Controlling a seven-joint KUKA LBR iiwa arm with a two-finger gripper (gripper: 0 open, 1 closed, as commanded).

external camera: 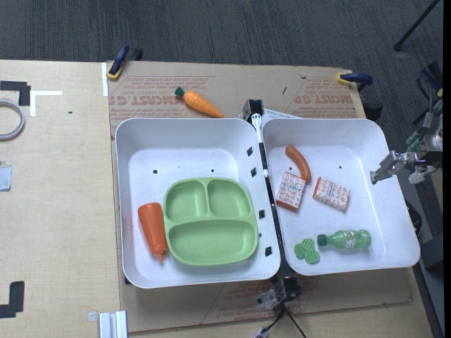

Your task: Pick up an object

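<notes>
- The gripper [384,172] is small, made of pale grey metal with thin fingers.
- Behind it sits a blocky grey-and-dark mount with small greenish details.

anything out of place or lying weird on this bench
One thing: a small toy carrot lies outside both bins, on the cardboard behind the left bin, tilted. Everything else sits inside a bin, including the green bottle, which lies on its side in the right bin.

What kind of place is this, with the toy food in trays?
Probably a robot test bench in a lab: two white bins hold toy food like a carrot, cardboard is clamped down, and a gripper sits nearby.
</notes>
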